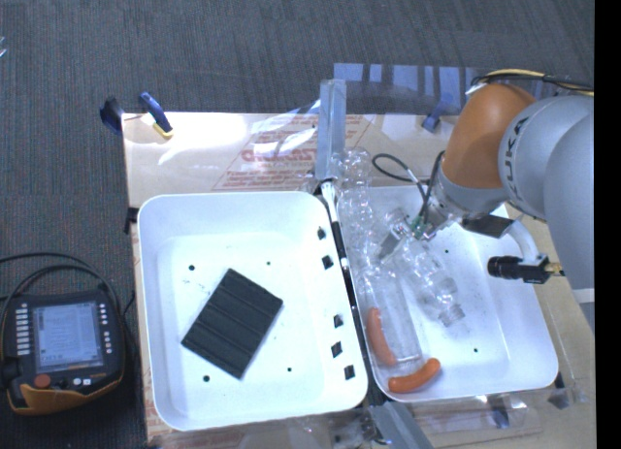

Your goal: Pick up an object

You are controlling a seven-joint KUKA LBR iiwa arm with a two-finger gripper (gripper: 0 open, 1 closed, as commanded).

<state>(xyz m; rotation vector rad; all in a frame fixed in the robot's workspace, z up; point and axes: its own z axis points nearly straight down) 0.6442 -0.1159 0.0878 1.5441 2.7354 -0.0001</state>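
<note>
Left bin point(165, 234) holds a ridged slab point(233, 323); right bin point(529, 340), beside it, holds two sausages point(380, 336) at its near-left corner.

Site: robotics lab | Evidence: industrial arm point(543, 166) at bench point(223, 146) with two white bins point(160, 243) | teach pendant point(60, 345) on grey carpet point(194, 30) | clamps point(155, 115) on bench edge

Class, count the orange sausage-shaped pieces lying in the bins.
2, both in the right bin: one sausage near its left wall, the other at its front edge. Clear clutter might hide more.
</note>
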